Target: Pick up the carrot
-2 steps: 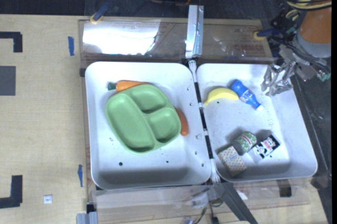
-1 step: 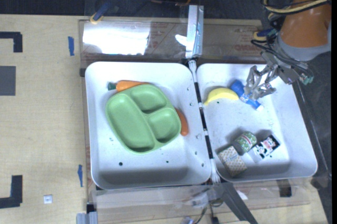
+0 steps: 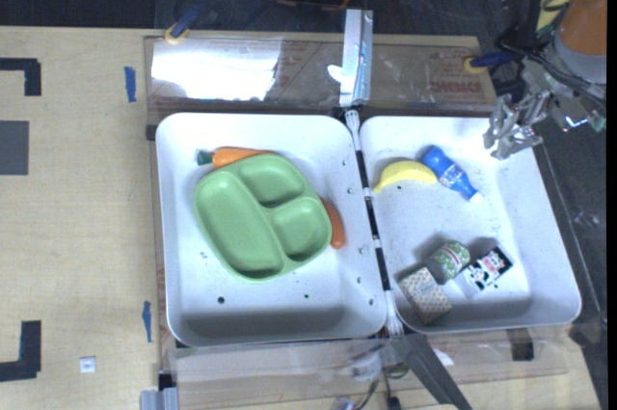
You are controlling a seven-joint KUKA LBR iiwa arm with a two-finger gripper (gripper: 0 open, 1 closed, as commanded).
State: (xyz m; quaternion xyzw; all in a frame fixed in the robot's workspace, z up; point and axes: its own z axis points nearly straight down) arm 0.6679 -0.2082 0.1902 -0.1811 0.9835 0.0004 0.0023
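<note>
The carrot (image 3: 241,154) is orange with a green top and lies in the left bin (image 3: 183,205) along the far edge of a green divided plate (image 3: 262,215), which hides part of it. A second orange piece (image 3: 335,225) peeks out at the plate's right edge. My gripper (image 3: 511,136) hangs over the far right corner of the right bin (image 3: 540,234), well away from the carrot. Its metal fingers stand open with nothing between them.
The right bin holds a yellow banana (image 3: 405,175), a blue bottle (image 3: 449,172), a green can (image 3: 448,260), a black-and-white carton (image 3: 487,269) and a patterned packet (image 3: 425,292). A ridge (image 3: 364,205) divides the two bins.
</note>
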